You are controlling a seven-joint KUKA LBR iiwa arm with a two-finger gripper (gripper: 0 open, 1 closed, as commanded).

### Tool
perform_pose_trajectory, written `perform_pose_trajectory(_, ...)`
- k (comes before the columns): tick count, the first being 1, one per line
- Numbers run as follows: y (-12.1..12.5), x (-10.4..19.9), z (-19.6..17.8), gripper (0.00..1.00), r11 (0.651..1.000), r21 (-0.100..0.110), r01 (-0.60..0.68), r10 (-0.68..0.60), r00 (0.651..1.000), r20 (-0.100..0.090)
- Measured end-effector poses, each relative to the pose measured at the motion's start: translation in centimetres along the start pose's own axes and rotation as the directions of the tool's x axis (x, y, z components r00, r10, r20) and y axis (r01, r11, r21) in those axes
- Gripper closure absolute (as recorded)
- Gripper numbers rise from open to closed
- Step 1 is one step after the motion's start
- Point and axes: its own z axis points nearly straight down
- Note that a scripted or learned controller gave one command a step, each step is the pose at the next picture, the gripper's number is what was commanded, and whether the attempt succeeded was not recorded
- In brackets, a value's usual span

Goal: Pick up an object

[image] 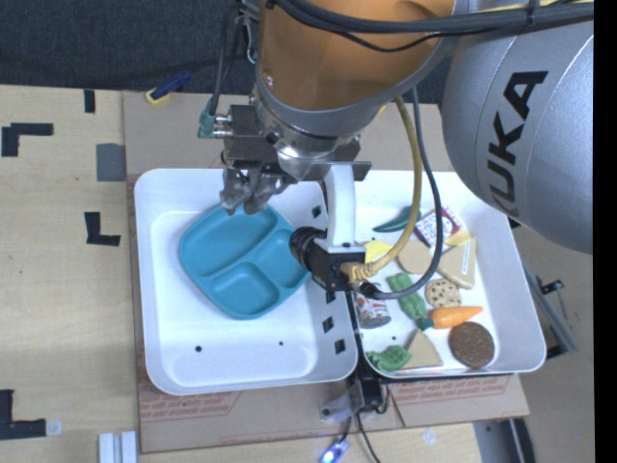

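Hand at the blue tray's far rim

The hand [246, 196] sits on the divided blue tray [241, 268]'s upper edge; tray extends toward the camera; finger spread cannot be told.

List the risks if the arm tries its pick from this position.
1. The pincer sits at the far rim of the blue divided plate; a thin, sloped edge may slip out as it lifts.
2. The plate lies close to the wall between the bins; a one-sided lift could tilt it against that wall.
3. Loose cables hang over the toy food in the right bin and might snag.
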Motion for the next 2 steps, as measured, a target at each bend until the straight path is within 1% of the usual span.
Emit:
perform_pose_trajectory(1,0.0,0.0,-0.6,1.0,1.0,0.006,0.001,-0.001,1.0,0.003)
perform_pose_trajectory(2,0.0,-6.4,-1.4,1.0,1.0,0.006,-0.006,0.006,1.0,0.004)
